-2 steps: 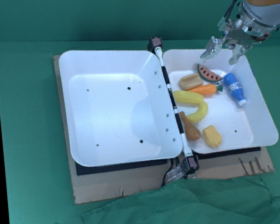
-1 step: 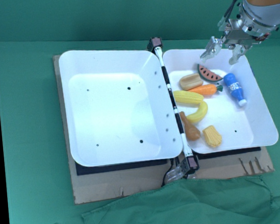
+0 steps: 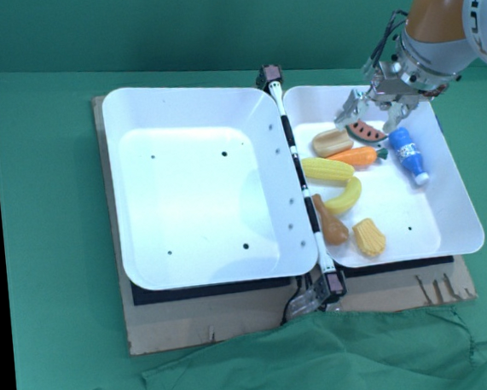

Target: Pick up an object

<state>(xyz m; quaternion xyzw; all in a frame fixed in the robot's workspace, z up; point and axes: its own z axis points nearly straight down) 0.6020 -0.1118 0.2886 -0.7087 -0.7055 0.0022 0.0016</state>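
Gripper (image 3: 373, 114) fingers spread open over right bin (image 3: 451, 213), apparently just above watermelon slice (image 3: 366, 131), beside blue bottle (image 3: 407, 154); nothing held.

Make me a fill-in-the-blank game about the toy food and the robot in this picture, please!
1. All the toy food lies in the ___ bin.
2. The gripper hovers just above the slice of ___.
3. The bottle beside the carrot is the colour ___.
4. The corn cob touches the curved yellow ___.

Missing words: right; watermelon; blue; banana
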